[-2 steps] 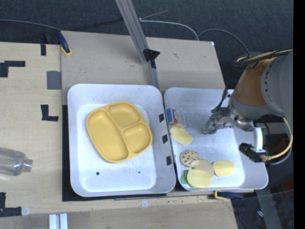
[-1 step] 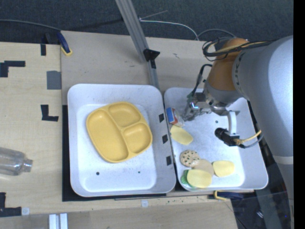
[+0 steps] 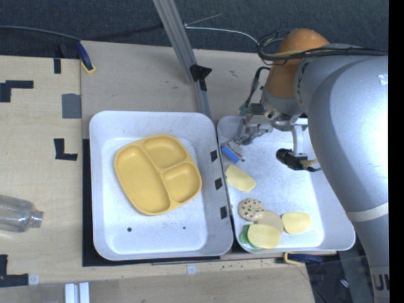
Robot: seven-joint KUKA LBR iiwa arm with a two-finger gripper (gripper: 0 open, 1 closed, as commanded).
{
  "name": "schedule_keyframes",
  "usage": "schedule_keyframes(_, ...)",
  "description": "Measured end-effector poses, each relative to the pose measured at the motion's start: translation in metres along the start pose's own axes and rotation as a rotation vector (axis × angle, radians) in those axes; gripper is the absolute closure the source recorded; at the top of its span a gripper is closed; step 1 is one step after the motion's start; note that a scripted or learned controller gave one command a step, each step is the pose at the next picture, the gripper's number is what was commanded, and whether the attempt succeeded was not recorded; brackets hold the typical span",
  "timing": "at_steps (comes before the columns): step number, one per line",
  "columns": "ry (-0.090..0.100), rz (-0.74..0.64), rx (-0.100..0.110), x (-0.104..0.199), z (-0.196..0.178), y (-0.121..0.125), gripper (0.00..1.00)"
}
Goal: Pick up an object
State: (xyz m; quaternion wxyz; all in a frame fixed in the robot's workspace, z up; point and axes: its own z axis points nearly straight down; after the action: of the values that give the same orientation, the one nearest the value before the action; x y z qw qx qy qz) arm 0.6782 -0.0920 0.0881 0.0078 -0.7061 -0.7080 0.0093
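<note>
Arm: a bulky grey body enters from the right and covers the right side of the right bin; an orange band sits above the wrist at the far right of the tabletop.
Jaws: pointing down over the far left corner of the right bin, just above a small blue-and-red object; whether they are spread or pressed together I cannot tell, as the metal parts blur together.
Small blue-and-red object: lies tilted on the right bin's floor near its left wall, directly under the jaws; contact with them is not clear.
Right bin: shallow, white, touching the left bin along its side.
Pale yellow wedge: just nearer than the blue-and-red object, apart from it.
Chocolate-chip cookie: near the left wall, nearer than the wedge.
Beige piece: touching the cookie's right edge.
Yellow-green slice: at the near left corner, overlapping the beige piece and a green item under it.
Yellow lemon-like piece: right of the beige piece, near the bin's near wall.
Left bin: white, holding a yellow divided plate with three compartments, lying flat toward the far side.
Clear plastic bottle: on its side at the left edge of the tabletop.
Metal rail: slanting from the far edge down to a black clamp.
</note>
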Motion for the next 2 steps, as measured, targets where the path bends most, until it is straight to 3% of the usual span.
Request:
schedule_keyframes(1,-0.001,0.008,-0.021,-0.065,0.001,-0.05,1.0)
schedule_keyframes(2,0.0,-0.004,-0.018,-0.003,0.0,-0.007,1.0)
